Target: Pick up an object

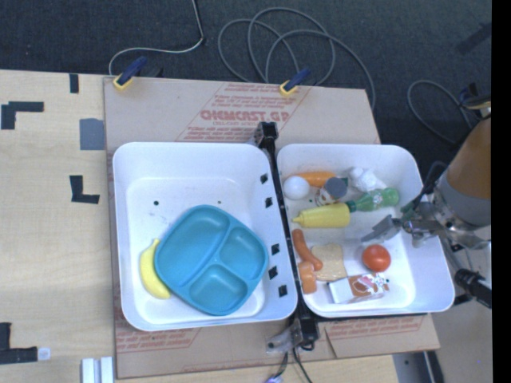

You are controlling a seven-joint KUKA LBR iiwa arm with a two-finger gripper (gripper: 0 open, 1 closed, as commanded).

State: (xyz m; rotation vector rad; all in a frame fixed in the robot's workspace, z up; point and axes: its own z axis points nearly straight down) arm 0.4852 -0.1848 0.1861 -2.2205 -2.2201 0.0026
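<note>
Across your bench, a brown cardboard sheet with red lettering (239, 116) is lying under two shallow white plastic bins set side by side. You are seeing the left bin (128, 174) carrying a big blue divided plastic plate (211, 258), and a yellow banana (150, 274) is peeking out from under that plate's left edge, against the bin's left wall.

Your grey arm with the orange band (477, 174) is reaching in from the right, over the right bin's (403, 159) right rim. Its two-finger gripper (393, 227) is hanging over the bin's right part, just above and to the right of the red tomato; the dark fingers are standing spread apart with nothing between them.

Within the right bin, a yellow squeeze bottle (325, 215) is lying on its side near the middle, and a green bottle (374, 201) is lying just to its upper right. A tan slice of bread (329, 259) is resting lower down, touching an orange sausage-shaped piece (303, 248) on its left. A small red-and-white carton (361, 287) is lying near the front wall. That round red tomato (376, 258) is sitting just above the carton. A white egg (296, 187) is sitting near the divider, beside an orange carrot (318, 179).
</note>
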